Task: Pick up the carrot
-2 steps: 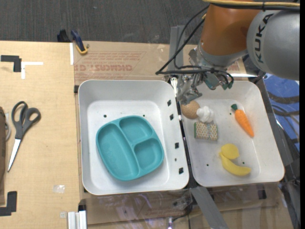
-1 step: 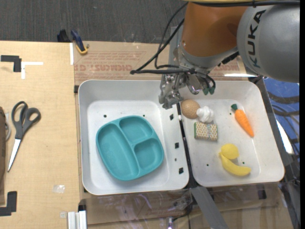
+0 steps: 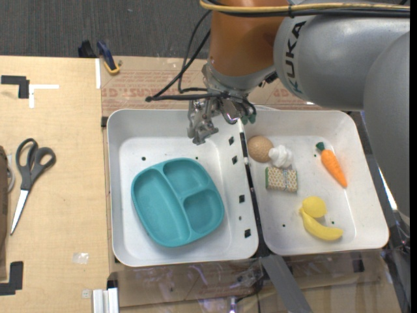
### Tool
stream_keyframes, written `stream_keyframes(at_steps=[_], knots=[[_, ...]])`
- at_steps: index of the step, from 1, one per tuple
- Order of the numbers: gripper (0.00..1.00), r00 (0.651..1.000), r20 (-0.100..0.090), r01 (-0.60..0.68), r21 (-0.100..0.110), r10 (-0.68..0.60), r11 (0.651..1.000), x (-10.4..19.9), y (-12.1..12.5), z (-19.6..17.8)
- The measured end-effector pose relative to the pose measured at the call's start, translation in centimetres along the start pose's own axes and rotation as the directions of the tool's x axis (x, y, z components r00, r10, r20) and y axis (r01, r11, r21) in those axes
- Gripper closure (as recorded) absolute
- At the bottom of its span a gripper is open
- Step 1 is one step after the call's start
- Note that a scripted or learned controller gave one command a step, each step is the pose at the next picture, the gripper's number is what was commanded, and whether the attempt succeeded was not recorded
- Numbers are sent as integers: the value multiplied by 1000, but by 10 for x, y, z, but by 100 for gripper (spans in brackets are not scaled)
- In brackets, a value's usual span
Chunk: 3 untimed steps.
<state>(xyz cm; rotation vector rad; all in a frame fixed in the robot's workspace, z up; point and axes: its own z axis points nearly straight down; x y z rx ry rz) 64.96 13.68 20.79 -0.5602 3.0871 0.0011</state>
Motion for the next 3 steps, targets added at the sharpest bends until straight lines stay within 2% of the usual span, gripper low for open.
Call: stream_keyframes(at_steps=[1,2,3], knots=[[100,1000,2,-11,0,11,1000,-24,34,-15],[100,999,2,-50,0,50,999,-40,76,-76],[100,954,0,300,-1,-300,954,-21,90,-40]])
